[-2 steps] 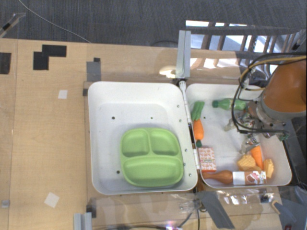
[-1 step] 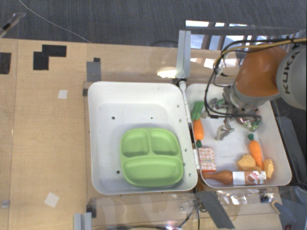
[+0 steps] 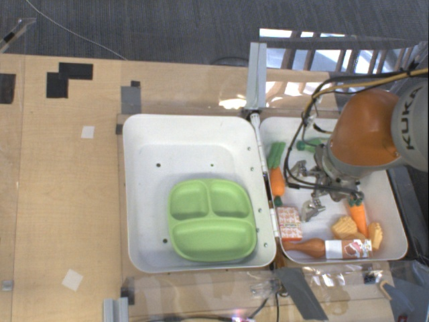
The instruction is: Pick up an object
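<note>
Lowest in frame, a bottle (image 3: pixel 330 248) lies along the right bin's (image 3: pixel 400 241) front wall. Just above, the gripper (image 3: pixel 312 208) hangs low among toy food; I cannot tell its state, nothing visibly held.

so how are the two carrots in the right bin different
The carrot by the divider lies out in the open along the right bin's left wall, green top pointing to the far end. The carrot by the arm sits on the bin's right side, partly tucked under the wrist, and shows shorter. Both are orange with green tops, and the gripper holds neither.
</note>
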Robot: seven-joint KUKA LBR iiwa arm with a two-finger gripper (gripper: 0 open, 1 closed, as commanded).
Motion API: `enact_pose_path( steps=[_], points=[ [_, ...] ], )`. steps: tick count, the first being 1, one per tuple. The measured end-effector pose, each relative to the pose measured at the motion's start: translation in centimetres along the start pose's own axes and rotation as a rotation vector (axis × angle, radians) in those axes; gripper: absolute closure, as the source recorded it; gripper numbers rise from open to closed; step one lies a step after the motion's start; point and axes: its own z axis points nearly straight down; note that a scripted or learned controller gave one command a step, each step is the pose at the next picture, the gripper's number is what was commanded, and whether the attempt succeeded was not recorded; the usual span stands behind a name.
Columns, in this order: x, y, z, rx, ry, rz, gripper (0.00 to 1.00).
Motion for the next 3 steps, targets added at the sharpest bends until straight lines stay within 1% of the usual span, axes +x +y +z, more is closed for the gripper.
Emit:
enact_pose_path(
  steps=[1, 2, 3],
  points=[
    [-10.1, -3.2, 0.3, -0.002, 0.001, -0.277, 0.00],
    [-6.9, -1.0, 0.3, -0.003, 0.003, -0.253, 0.00],
    [-7.4, -1.0, -1.3, 0.002, -0.014, -0.253, 1.00]
  ],
)
